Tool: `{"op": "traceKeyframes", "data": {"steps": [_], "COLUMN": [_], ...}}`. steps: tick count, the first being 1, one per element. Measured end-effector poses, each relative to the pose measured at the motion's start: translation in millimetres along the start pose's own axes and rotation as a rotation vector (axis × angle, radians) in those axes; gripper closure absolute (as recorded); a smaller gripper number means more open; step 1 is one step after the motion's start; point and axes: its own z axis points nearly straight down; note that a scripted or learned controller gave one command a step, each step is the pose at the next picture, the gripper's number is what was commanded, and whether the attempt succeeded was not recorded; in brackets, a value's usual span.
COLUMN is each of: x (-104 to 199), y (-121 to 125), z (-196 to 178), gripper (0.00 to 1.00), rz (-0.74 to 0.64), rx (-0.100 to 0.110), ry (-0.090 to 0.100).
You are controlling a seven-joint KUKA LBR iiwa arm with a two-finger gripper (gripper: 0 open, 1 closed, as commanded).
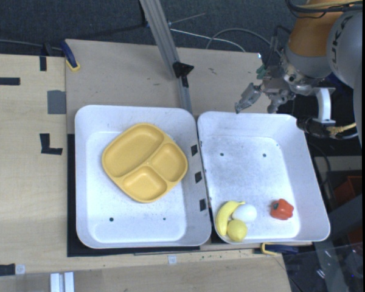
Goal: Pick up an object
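Yellow catches our eye twice: a divided yellow tray (145, 162) sits in the left bin (85, 163), and down in the near corner of the right bin (292, 139) a banana (225, 215) curls against a lemon (236, 229) and a white egg (246, 213), all three touching. A little to their right, on its own, sits a small red pepper (281, 208). Our gripper (261, 99) hangs above the far rim of the right bin, its two fingers spread apart with nothing between them, so we judge the approach is only starting. Every candidate lies well apart from it, at the near end of the bin. If we want this pick to go well, we think the pepper is the kindest target: it stands clear of its neighbours, so the fingers can come down on either side without nudging anything. The cluster is trickier, since the egg looks likely to roll and the banana hugs the bin's near wall. We would travel toward the near end first, stay high over the bin floor, centre over the pepper, then descend straight and close gently. Watch the right wall of the bin; a finger landing on it could spoil the grasp.
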Motion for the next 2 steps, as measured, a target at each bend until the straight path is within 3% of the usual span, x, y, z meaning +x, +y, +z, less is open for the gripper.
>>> {"op": "traceKeyframes", "data": {"steps": [1,2], "x": [0.0,-4.1], "y": [0.0,6.9], "z": [0.0,49.0], "gripper": [0.0,0.0], "rz": [0.0,0.001], "rx": [0.0,0.004], "ry": [0.0,-0.001]}}
